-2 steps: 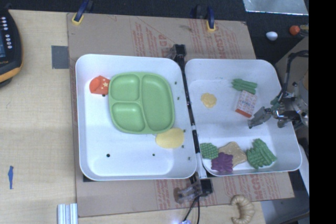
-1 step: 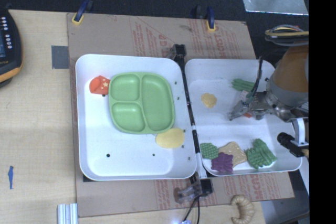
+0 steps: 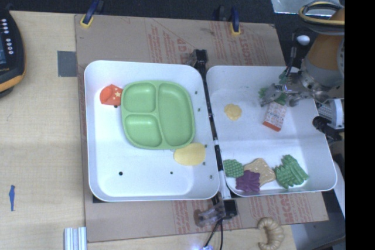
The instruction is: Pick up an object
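While the arm (image 3: 319, 52) reaches in from the right, the gripper (image 3: 285, 92) sits low over the far right part of the right bin (image 3: 243, 76). Finger state: cannot tell, the metal parts there blur together. Nothing visibly held.

Closest object: a small white packet with an orange-red end (image 3: 274, 116), just below the gripper on the bin floor, looks to be touching or nearly touching the gripper tip; can't tell which. A dark green bit (image 3: 267, 93) sits right at the gripper's left side, unclear whether it's an object or hardware.

Left of the gripper, in the same bin: small pale yellow round piece (image 3: 233, 112). Well below the gripper, along the near edge: green textured piece (image 3: 233, 168), purple piece (image 3: 248, 181), tan flat piece (image 3: 262, 170), larger green piece (image 3: 291, 171), clustered and partly overlapping.

Far left of the gripper, in the left bin (image 3: 105, 178): green divided plate (image 3: 158, 114), red piece (image 3: 111, 95) at its left edge, yellow lemon-like piece (image 3: 190, 154) just below its near right corner.

Both bins rest on cardboard (image 3: 146, 38) clamped to the wooden worktop (image 3: 35, 143).
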